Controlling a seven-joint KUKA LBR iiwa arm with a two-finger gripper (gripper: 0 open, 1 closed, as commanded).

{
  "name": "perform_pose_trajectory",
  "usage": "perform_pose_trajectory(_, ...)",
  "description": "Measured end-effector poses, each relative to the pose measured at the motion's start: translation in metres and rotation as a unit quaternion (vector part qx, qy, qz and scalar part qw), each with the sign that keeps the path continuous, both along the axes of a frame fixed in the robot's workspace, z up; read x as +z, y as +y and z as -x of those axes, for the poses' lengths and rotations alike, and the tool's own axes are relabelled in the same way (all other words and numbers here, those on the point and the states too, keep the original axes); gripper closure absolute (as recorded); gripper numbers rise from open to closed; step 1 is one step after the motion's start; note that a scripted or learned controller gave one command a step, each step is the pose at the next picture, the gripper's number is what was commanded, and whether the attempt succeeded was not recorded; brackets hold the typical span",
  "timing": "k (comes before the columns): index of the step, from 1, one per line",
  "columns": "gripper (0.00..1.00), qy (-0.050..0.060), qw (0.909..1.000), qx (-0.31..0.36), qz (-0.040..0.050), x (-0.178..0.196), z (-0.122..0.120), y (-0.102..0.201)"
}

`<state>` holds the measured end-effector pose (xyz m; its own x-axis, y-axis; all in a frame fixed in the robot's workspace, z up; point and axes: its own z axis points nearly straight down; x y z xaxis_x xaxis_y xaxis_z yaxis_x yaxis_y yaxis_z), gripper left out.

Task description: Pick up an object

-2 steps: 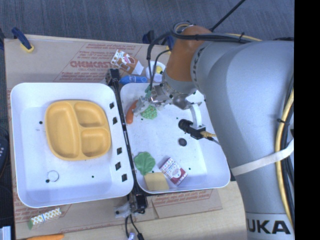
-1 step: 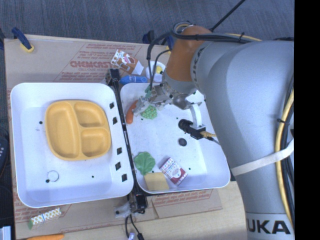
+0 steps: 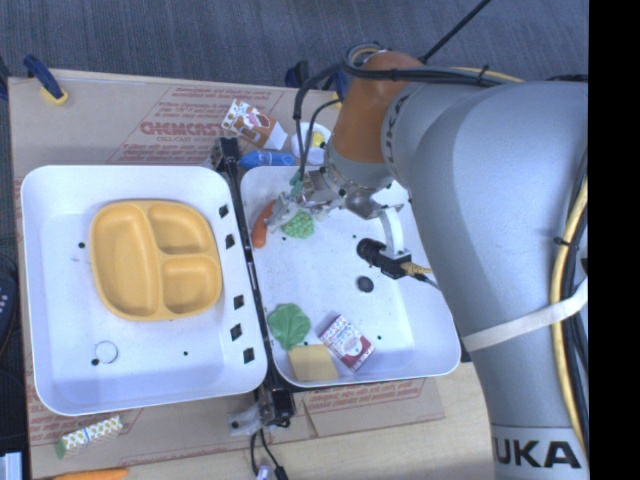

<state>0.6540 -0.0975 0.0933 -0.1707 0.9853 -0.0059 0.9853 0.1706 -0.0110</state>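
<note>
- Camera view, starting at the left: the left bin (image 3: 40,298) has a yellow divided plate (image 3: 155,258) lying flat in it, sitting a bit toward the back. Looks like stiff plastic, so probably awkward to pinch anywhere but the rim.
- Moving over to the right bin (image 3: 425,353), near the front edge: a green leafy thing (image 3: 288,323), a pale yellow block (image 3: 312,362) just beside it, and a small red and white packet (image 3: 347,343) touching the block's right side. My guess is all three are light. The leaf looks soft and floppy, the block looks like the easiest thing to squeeze across its short sides, and the packet could be slippery and flat.
- Back left corner of that same bin: an orange carrot-like piece (image 3: 261,226) lies against the wall, and a small green lumpy object (image 3: 298,226) sits right next to it. That's where the gripper (image 3: 296,203) is, down low just above or touching the green one.
- Can't tell if the fingers are apart or together, too much clutter and wrist in the way. Nothing visibly held between them.
- Arm pose: reaches in from the right, orange band up top, wrist bent down and pointing left into that back corner. The big grey link covers the bin's right side.
- Behind the bins on the desk (image 3: 120,118): a blue object (image 3: 266,158) and a small printed packet (image 3: 246,121).
</note>
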Motion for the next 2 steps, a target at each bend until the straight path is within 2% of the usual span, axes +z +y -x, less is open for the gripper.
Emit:
perform_pose_trajectory(1,0.0,0.0,1.0,0.0,0.0,0.0,0.0,0.0)
perform_pose_trajectory(2,1.0,-0.004,1.0,0.002,-0.0023,0.011,-0.003,0.004)
